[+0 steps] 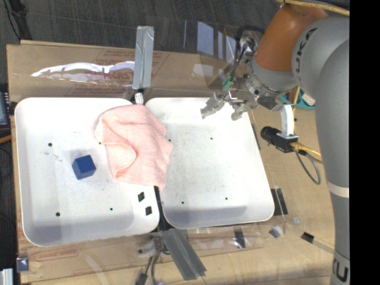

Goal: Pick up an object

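A pink cloth (133, 141) lies crumpled across the divide between the two bins, mostly in the left bin (35, 123). A small blue cube (84, 166) sits in the left bin, left of the cloth. My gripper (224, 109) hangs over the far edge of the right bin (237, 177), its two fingers spread apart with nothing between them. It is well to the right of the cloth and the cube.
A grey upright post (143, 58) stands behind the bins at the divide. Cardboard (71, 64) lines the bench behind the bins. A black fitting with cables (279, 138) hangs beside the right bin's right rim. Tape strips (184, 254) lie at the front.
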You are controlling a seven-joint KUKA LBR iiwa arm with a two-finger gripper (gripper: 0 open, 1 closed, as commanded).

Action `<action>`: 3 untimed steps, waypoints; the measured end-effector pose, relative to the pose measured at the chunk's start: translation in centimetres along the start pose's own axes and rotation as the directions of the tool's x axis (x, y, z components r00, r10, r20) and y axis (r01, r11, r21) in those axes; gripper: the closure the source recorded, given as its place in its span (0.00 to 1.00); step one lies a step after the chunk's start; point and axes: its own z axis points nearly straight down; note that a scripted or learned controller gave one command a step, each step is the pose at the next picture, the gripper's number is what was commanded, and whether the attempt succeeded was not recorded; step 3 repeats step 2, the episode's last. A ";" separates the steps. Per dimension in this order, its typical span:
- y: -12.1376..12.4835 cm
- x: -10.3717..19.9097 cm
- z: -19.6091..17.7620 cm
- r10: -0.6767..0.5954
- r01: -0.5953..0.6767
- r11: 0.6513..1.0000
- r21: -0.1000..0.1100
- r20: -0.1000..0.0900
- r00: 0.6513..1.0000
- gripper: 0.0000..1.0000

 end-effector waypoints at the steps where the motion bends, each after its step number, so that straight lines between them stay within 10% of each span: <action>1: 3.6 -4.6 -12.7 0.155 -0.155 0.988 -0.006 0.000 0.988 0.00; 2: 2.0 4.5 3.5 -0.132 0.132 0.991 0.000 0.000 0.991 0.00; 3: 2.0 4.5 3.5 -0.132 0.132 0.991 0.000 0.000 0.991 0.00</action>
